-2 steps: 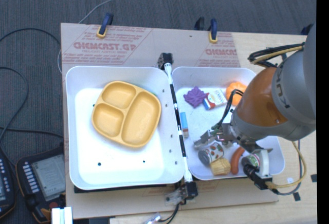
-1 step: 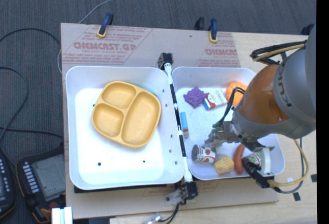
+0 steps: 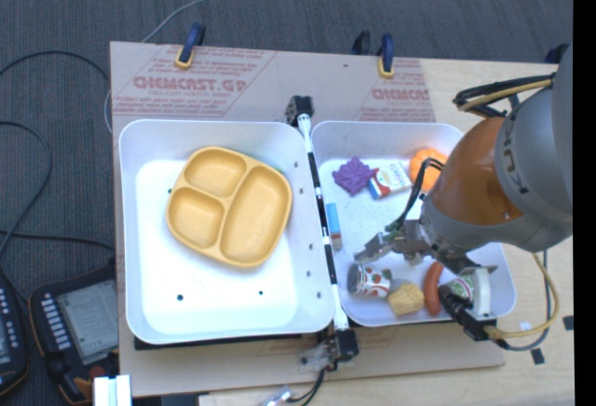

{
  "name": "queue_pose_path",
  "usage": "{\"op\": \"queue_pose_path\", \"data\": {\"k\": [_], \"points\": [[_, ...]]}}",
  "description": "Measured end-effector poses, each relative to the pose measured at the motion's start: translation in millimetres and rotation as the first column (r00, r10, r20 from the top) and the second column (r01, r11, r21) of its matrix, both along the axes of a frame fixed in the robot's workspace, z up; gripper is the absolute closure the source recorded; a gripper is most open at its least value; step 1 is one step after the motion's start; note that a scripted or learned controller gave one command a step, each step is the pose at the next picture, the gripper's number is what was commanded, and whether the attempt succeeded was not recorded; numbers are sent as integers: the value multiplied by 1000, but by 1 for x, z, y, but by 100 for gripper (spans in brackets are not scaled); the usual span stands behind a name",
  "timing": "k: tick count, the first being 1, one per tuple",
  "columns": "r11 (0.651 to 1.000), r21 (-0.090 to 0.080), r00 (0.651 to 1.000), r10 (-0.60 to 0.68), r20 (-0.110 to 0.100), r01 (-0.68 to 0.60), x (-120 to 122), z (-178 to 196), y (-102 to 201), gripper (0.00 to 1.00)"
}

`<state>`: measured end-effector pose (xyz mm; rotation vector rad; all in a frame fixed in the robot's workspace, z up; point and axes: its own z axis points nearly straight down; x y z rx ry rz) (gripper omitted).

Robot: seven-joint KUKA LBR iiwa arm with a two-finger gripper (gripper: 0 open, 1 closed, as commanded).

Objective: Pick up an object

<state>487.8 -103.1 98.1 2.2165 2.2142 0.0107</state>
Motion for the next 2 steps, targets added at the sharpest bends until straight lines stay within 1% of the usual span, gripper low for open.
{"op": "queue_pose_path", "data": {"k": [1, 2], "points": [[1000, 1, 1000, 1, -10, -1, 32, -11, 4, 0], [1000, -3, 1000, -1, 2, 1, 0, -10, 8, 0]]}}
